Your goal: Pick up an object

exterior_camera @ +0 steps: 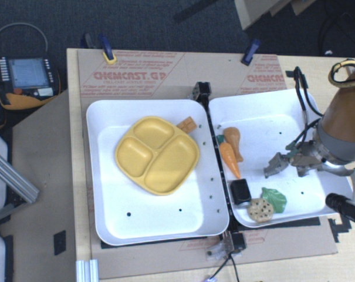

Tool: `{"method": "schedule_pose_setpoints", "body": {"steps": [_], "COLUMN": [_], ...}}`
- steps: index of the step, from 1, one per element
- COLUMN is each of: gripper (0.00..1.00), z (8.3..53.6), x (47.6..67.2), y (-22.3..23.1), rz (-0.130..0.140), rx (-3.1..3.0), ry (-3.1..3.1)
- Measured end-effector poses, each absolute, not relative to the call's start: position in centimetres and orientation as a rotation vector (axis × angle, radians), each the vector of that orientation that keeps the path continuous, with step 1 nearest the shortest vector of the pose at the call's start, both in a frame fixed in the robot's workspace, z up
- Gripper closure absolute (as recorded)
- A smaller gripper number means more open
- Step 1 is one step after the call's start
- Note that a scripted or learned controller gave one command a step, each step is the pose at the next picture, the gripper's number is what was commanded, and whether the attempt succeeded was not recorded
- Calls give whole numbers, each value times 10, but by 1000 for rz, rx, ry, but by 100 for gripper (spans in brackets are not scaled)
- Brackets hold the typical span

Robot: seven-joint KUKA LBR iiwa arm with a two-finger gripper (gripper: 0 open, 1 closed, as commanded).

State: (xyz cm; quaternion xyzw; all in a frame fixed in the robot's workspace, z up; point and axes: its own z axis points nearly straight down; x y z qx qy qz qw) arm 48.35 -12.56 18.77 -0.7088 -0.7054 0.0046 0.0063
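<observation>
Counter: cardboard-covered top (165, 69) with red lettering, carrying two shallow white plastic bins side by side.

Left bin (104, 175): one yellow plastic divided plate (156, 154) with three compartments, lying flat toward the bin's far half. A small tan wooden block (187, 124) sits at the plate's far right rim, touching or just beside it.

Right bin (265, 113): near its left wall, an orange toy carrot (229, 158) lying lengthwise, with a tan pear-shaped toy (232, 141) just beside it on the far side. Toward the near left corner, a small black rectangular block (240, 191). Just right of that, a round speckled tan cookie-like piece (260, 210) touching a green leafy toy (275, 198), both close to the near wall.

Arm: grey, with an orange band, reaching in over the right bin's right side. Grey metal tool (277, 165) low over the bin's middle, pointing left, well apart from the carrot and above the green toy. Nothing is seen between its fingers; whether they are parted or closed, I cannot tell.
</observation>
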Motion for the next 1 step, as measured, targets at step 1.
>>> {"method": "schedule_pose_setpoints", "body": {"steps": [1], "gripper": [0], "z": [195], "x": [487], "y": [-125], "rz": [0], "rx": [-2222], "ry": [-2221]}}
